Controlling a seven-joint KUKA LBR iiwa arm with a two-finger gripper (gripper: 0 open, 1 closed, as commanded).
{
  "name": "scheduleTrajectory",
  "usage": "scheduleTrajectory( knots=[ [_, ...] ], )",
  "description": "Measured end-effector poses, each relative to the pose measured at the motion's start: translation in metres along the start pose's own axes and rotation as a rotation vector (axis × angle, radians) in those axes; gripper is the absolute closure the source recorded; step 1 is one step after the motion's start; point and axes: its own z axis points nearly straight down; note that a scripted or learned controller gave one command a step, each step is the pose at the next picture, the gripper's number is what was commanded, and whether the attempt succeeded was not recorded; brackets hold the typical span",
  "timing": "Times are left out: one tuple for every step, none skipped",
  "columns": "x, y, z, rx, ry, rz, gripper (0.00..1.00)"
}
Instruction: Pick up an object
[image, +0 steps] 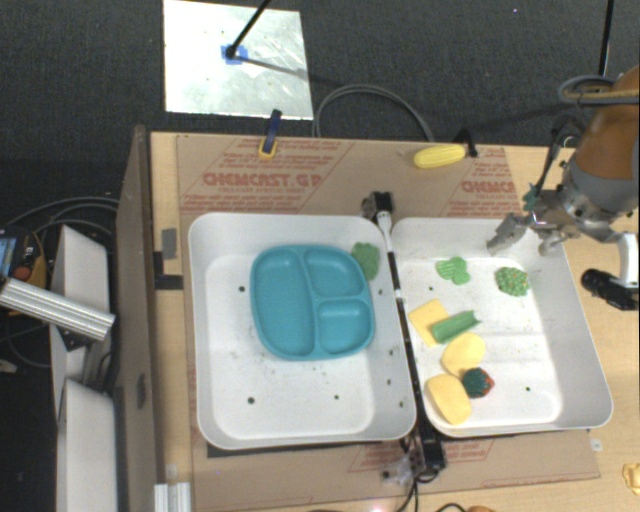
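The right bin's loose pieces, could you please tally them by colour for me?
Green: 3, a small leafy piece, a round bumpy piece, a stick-shaped piece
Yellow: 3
Red and green: 1
Total: 7

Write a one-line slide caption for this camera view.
Gripper hovers open over the right bin's far edge, nothing between its fingers; toy foods below, blue tray in the left bin.

The tool (525, 228) hangs over the right bin's (585, 345) far edge, nothing between its fingers. Toy foods lie below it; a blue tray (310, 300) sits well left.
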Motion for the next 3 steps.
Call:
scheduleTrajectory(
  knots=[
    [-0.026,-0.003,0.083,0.006,0.0,0.004,0.0],
    [-0.025,0.001,0.066,-0.004,-0.002,-0.001,1.0],
    [-0.025,0.001,0.066,-0.004,-0.002,-0.002,0.0]
  ],
)
